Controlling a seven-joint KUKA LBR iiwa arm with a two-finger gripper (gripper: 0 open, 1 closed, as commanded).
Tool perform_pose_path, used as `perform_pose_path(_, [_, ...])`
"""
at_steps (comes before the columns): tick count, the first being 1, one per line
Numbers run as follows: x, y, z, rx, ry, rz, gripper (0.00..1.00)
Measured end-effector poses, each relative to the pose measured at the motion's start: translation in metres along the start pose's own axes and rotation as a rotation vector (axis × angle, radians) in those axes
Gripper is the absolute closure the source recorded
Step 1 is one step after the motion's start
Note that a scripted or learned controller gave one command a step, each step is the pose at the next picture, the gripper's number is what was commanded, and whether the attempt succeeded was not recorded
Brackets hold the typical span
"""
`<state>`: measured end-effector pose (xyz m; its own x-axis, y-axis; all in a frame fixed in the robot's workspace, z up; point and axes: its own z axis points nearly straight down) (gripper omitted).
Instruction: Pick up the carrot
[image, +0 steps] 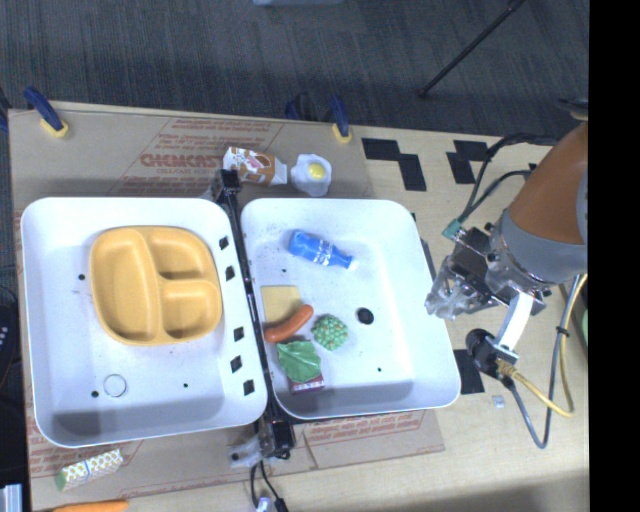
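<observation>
The arm (550, 215) is cropped at the right edge (its end effector (452, 298) reads only as a blur).

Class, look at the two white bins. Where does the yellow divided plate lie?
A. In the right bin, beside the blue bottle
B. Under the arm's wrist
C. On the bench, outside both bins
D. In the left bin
D: the yellow plate rests on the floor of the left bin, while the blue bottle lies in the right bin.
</observation>
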<state>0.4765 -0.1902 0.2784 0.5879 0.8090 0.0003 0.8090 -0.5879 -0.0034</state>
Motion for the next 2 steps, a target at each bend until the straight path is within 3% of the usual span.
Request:
perform_pose_path(1, [-0.010, 0.007, 0.005, -0.001, -0.001, 0.155, 1.00])
perform_pose_path(2, [-0.012, 0.009, -0.014, 0.000, 0.000, 0.116, 1.00])
